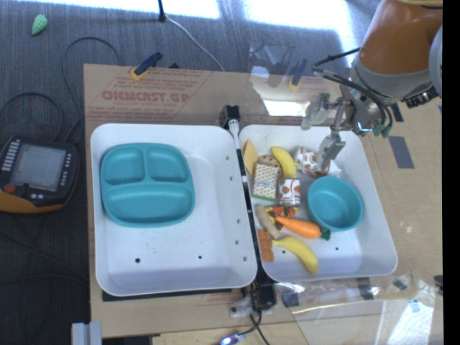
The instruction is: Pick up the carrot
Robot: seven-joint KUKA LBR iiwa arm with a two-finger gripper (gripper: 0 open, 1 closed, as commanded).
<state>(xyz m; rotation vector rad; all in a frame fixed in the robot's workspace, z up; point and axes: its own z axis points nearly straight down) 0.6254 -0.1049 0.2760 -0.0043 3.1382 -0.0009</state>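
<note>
My jaws hang above the far right part of the right-hand shallow white bin (374, 261), with one grey finger (332, 149) reaching down toward the small red-and-white printed packet (307, 162) and the other held out to the left; they stand wide apart and nothing lies between them. My gripper (323, 131) sits below the orange band of my arm (399, 38), which comes in from the 2 o'clock corner.

The orange carrot with its dark green stub (300, 227) lies flat in the right bin, at about 7 o'clock from my jaws and well apart from them. It points its thin end toward 9 o'clock and its stub touches, or nearly touches, the lower rim of the round teal plastic bowl (335, 203). Just below it, at 6 o'clock, lies a yellow toy banana (300, 253). At 12 o'clock from the carrot stands a small red-and-white carton (290, 191), and beside that, toward 9 o'clock, a green-and-tan box (265, 179). A second yellow banana (284, 162) lies at the far side of the pile.

The left-hand white bin (215, 257) holds a teal divided plastic tray (146, 184). Both bins rest on the tan cardboard-covered desk (144, 95).
</note>
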